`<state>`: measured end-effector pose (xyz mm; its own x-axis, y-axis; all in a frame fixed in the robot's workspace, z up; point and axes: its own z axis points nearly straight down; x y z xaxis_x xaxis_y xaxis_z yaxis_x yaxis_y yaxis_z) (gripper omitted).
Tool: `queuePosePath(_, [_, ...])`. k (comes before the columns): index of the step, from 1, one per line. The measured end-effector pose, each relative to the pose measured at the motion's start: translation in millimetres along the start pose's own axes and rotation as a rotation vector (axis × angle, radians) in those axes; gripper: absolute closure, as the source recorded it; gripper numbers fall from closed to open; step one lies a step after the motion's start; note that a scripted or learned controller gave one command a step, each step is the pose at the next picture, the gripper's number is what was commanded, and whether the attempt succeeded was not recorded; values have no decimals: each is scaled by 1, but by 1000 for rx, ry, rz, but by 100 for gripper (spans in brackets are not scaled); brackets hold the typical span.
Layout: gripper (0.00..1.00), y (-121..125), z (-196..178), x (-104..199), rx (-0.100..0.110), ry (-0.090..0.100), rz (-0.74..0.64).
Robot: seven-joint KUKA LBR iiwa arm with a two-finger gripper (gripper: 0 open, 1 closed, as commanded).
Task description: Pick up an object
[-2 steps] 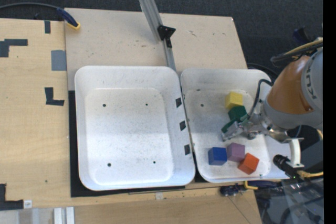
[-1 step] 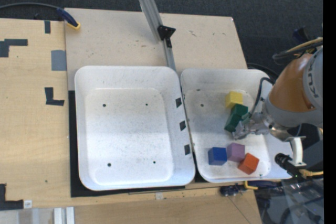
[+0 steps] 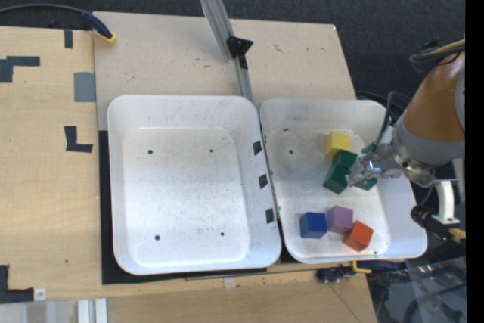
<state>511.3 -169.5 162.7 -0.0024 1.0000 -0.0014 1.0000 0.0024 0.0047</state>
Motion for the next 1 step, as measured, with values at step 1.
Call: queuePosePath(1, [100,9,-61,2,-1,-1,0])
